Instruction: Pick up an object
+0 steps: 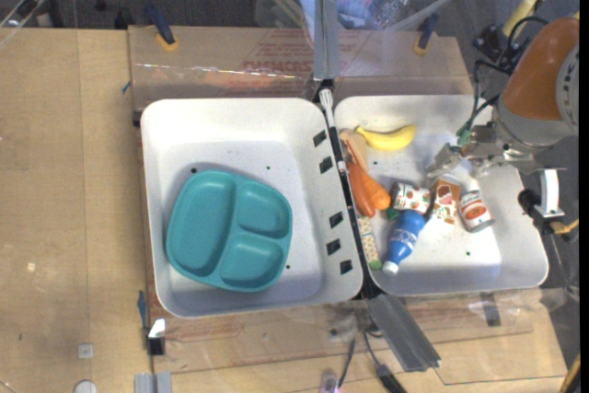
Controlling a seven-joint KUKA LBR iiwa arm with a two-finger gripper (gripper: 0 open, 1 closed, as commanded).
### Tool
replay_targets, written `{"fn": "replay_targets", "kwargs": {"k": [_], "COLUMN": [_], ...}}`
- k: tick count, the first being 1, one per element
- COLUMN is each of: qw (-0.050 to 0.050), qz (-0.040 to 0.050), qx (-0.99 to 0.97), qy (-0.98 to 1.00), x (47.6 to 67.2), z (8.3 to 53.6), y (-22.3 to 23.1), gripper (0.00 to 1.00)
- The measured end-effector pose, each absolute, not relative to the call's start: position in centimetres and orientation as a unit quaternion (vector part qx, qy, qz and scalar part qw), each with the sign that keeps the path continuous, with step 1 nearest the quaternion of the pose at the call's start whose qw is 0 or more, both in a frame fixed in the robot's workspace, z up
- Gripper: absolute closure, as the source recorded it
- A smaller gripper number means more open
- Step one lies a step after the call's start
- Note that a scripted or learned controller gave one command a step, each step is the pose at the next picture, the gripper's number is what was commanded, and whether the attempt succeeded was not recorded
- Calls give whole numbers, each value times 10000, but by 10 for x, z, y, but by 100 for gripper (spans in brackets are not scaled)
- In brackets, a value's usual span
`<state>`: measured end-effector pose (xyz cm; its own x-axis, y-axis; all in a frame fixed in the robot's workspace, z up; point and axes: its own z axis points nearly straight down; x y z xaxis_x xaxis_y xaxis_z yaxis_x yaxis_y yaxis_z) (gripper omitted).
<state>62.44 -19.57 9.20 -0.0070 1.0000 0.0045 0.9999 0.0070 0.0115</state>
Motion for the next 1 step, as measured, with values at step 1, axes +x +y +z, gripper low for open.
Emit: {"fn": "replay_targets", "kwargs": {"k": [1], "qw": [49], "qz": [33], "qx": [6721], "qy": [7405], "x": [595], "z": [91], "y": [-142], "gripper": [0]}}
